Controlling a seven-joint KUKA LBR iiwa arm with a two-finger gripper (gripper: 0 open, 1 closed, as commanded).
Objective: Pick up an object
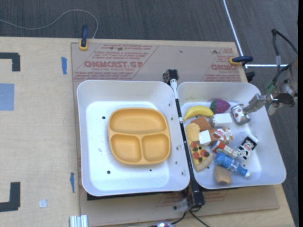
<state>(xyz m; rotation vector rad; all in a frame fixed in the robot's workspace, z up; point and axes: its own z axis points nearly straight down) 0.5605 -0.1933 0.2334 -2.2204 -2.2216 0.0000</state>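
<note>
1. Right now we see the gripper low over the right bin, near its far right part. The arm comes in from the right edge of the view.
2. We cannot tell if it is holding anything, or how it is set. Its shiny tip is too small and blurry.
3. Just left of the gripper sits a white block, very close to it. We cannot tell if they touch.
4. A bit farther left and up from the gripper is a purple and green toy.
5. Past that, still to the left, lies a yellow banana.
6. Below the gripper is a small black and white box.
7. Down and left of the gripper we see a blue bottle lying on its side. A tan lump lies just under it.
8. Farther left in that bin, a pizza slice rests by the bin's left wall, with more toy food packed between it and the white block.
9. Well away to the left of the gripper is the left bin. It holds a yellow plate with three parts.
10. Both bins sit on a brown board.
</note>
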